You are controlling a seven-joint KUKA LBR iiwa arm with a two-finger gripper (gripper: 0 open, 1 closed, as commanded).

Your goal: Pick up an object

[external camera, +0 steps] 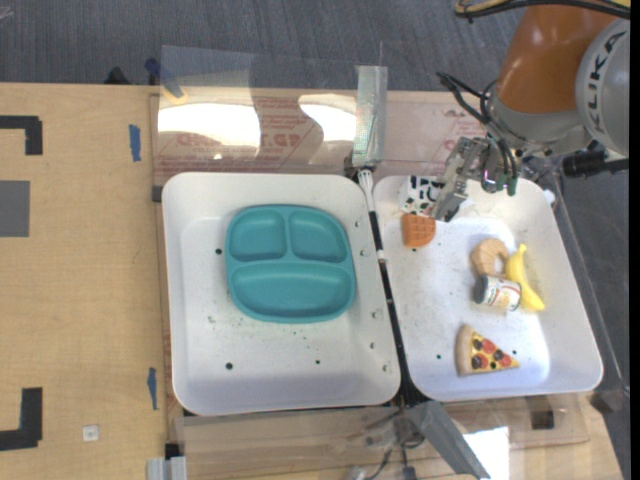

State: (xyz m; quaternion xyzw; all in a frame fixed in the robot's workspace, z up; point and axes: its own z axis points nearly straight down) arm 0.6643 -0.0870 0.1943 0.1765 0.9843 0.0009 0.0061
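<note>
Fingers (452,200) hang over the far left corner of the right bin (570,373); I cannot tell whether they are apart or together. Just below them I note an orange piece (418,231). Nearer lie a banana (526,278), a small bottle (498,294) and a pizza slice (484,352). Left bin (190,368) carries a teal divided plate (290,263).

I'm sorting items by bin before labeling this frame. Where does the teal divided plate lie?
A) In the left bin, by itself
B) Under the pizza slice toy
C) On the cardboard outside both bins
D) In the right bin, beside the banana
A: the teal divided plate sits flat in the left bin, while the banana and the pizza slice toy lie in the right bin.
</note>
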